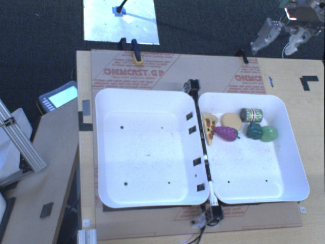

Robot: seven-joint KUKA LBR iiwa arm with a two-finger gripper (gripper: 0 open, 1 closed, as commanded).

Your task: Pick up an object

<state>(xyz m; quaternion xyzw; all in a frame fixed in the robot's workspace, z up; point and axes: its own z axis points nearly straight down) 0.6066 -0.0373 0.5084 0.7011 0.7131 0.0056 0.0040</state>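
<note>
Several toy foods lie together at the far end of the right bin (284, 184): a pizza slice (208, 125), a tan round piece (231, 120), a purple eggplant (226, 133), a green can (251, 115) on its side, a teal pepper (254, 131) and a light green ball (269, 133). My gripper (278, 40) hangs high at the top right, beyond the far edge of the bench and well away from the toys. Its two pale fingers (264, 34) are spread open with nothing between them.
The left bin (104, 151) sits beside the right one, joined by a black clipped divider (199, 136). Cardboard (152, 72) lies under both bins. A shiny metal plate (120, 14) rests on the dark floor at the back left.
</note>
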